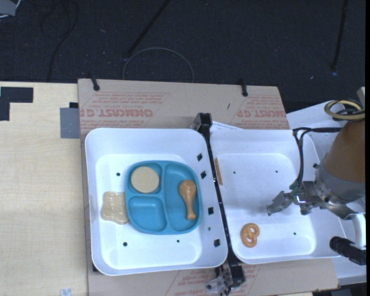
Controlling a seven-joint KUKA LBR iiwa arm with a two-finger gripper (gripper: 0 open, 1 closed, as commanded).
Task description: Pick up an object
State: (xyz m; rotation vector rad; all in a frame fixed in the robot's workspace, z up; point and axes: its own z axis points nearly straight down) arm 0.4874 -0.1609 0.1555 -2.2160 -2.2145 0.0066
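Beside the pincer [282,203], a pretzel [250,234] lies alone in the right bin [259,165].

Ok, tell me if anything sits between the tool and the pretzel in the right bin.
Nothing visible does. The tool is over the right bin, and the pretzel lies on the bin floor toward the view's lower left of it, with bare white floor between them. The blue tray and its food are in the other bin.
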